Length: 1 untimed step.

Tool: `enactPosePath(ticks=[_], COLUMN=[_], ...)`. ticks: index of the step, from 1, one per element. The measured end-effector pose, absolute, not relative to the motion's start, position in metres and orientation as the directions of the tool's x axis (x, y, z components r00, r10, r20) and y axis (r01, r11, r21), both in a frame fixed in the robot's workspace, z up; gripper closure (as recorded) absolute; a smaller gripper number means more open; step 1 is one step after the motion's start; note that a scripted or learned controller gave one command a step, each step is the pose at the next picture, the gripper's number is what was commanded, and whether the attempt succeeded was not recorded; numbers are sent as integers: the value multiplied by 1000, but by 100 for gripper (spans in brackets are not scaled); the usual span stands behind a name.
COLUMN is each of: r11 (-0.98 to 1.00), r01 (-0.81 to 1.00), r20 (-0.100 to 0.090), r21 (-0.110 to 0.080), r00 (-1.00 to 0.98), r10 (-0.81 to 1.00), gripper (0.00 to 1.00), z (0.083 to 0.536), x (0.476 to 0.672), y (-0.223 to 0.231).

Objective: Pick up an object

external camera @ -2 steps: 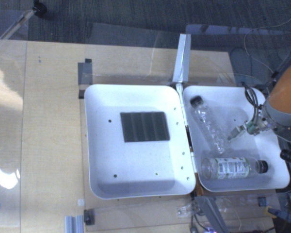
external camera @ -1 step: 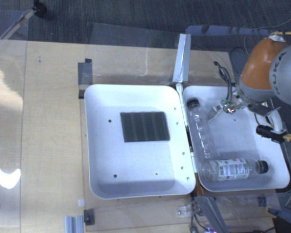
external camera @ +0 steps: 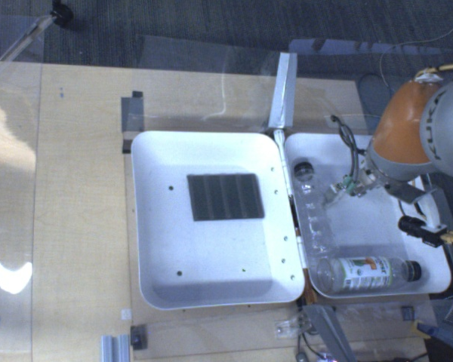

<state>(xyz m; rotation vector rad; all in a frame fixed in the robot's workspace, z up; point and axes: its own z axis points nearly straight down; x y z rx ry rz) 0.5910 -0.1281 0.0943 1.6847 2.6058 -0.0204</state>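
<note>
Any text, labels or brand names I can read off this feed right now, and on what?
Label on the lying clear bottle in the right bin: green and orange print, too small and blurred to read.
The upright clear bottle beside it: no legible text.
Nothing else readable.

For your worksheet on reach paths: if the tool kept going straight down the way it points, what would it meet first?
The tool points down into the right bin. Its line seems to end on the bare white bin floor, between the upright clear bottle and the lying labelled bottle. Depth is hard to judge from this slanted view.
</note>
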Motion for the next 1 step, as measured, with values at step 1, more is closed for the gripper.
enactPosePath(ticks=[1], r11=[309], r01=[951], r20=[-49], r21=[24], r00=[-308], r10=[950], gripper=[0], z=[97], x=[577], y=[-124])
